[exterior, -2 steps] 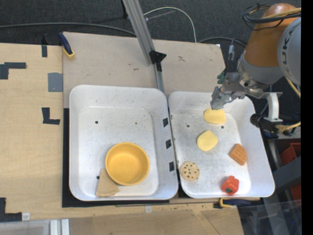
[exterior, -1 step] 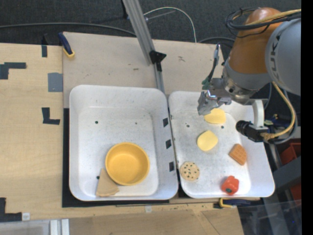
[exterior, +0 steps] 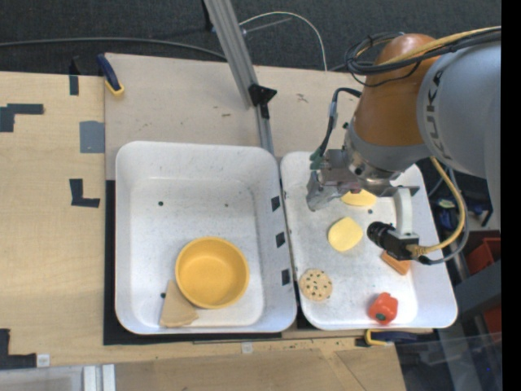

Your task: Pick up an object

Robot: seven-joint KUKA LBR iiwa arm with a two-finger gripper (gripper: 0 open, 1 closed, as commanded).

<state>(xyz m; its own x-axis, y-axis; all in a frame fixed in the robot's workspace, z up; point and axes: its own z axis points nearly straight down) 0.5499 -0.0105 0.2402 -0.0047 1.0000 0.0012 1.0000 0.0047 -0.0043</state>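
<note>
My gripper point(exterior: 319, 198) hangs over the upper left part of the right bin point(exterior: 358, 304), with the arm's orange wrist band above it. A pale yellow round piece point(exterior: 345, 235) lies just below and right of the gripper. Another yellow piece point(exterior: 359, 197) peeks out from under the wrist. A chocolate-chip cookie point(exterior: 315, 284) rests near the bin's lower left, a red pepper point(exterior: 384, 306) at the lower right, and an orange wedge point(exterior: 396, 262) at the right edge. Nothing shows between the fingers.
The left bin point(exterior: 138, 218) holds a yellow bowl point(exterior: 212, 272) resting on a tan triangular slice point(exterior: 176, 311). A grey metal pole point(exterior: 236, 47) slants down to the gap between the bins. Cables loop behind the arm.
</note>
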